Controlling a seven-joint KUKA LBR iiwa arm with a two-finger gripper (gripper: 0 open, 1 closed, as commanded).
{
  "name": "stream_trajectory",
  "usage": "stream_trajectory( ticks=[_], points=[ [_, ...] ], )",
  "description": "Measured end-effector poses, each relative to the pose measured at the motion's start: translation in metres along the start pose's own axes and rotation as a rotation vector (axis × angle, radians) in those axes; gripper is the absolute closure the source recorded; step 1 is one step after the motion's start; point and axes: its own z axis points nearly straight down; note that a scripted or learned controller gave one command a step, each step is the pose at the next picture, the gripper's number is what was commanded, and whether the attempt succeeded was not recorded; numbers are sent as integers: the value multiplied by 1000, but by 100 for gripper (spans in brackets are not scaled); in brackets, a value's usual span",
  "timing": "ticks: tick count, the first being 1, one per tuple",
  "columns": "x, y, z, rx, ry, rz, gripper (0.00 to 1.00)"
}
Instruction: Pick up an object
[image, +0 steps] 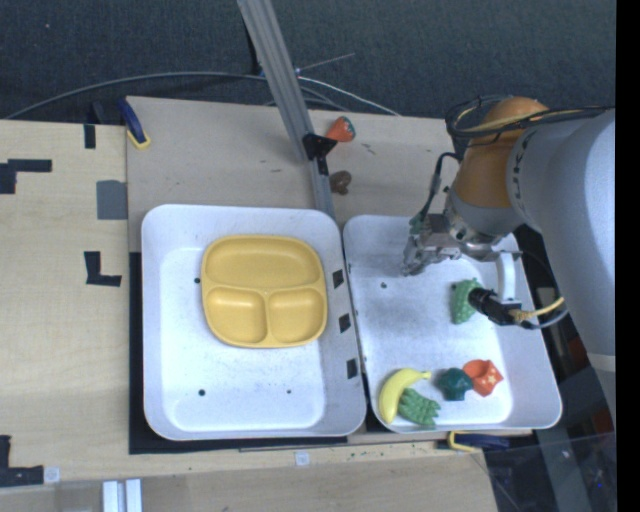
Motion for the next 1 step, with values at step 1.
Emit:
stream_trajectory(
  ticks=[1],
  points=[
    [-5,-5,-47,-5,0,3,100]
  ],
)
